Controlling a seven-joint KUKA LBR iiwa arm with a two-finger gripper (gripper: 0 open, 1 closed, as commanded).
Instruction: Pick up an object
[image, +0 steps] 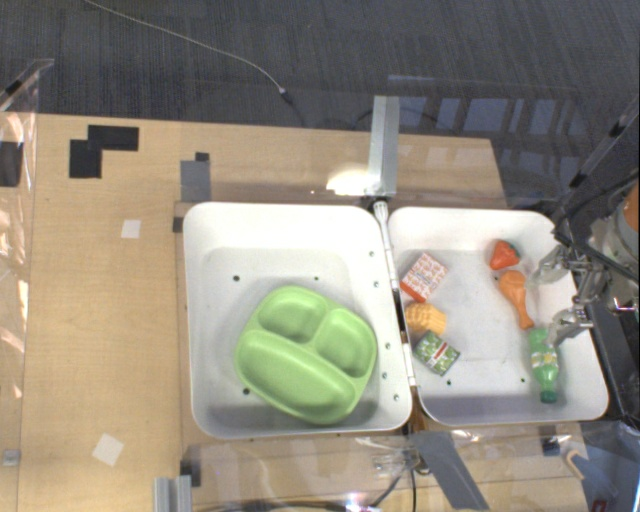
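My gripper (560, 297) hangs at the right bin's (480, 400) right rim, open, with nothing between its fingers. Just to its left lies an orange drumstick-shaped toy (516, 297), with a red-orange toy (504, 254) above that. A green bottle (543, 365) lies right below the lower finger (566, 325). Further left in the same bin are a red-and-white box (424, 276), a yellow-orange toy (425, 318) and a small green box (437, 353).
The left bin (220, 260) holds a green divided plate (306, 352), tilted toward its front right. A metal post (384, 145) stands behind the wall between the bins. The wooden bench (90, 330) stretches to the left.
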